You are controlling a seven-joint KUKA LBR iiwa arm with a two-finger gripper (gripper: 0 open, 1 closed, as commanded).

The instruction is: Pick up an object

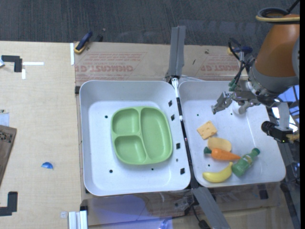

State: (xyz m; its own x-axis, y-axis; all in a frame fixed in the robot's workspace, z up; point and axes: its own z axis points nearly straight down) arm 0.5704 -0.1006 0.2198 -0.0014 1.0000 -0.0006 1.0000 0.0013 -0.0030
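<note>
My gripper (232,104) hangs over the back of the right bin (267,175), its two fingers spread open with nothing between them. Below and to its left a yellow cheese wedge (207,130) lies on the bin floor. Nearer the front sit a pale potato-like piece (220,143), an orange carrot (224,154), a yellow banana (218,175) and a small green bottle (245,162), bunched together. The gripper is well above and behind all of them.
The left bin (95,175) holds a green divided plate (142,135). A grey divider post (177,51) stands between the bins at the back. Cardboard lines the bench behind. A dark camera mount (276,130) sticks out at the right bin's right edge.
</note>
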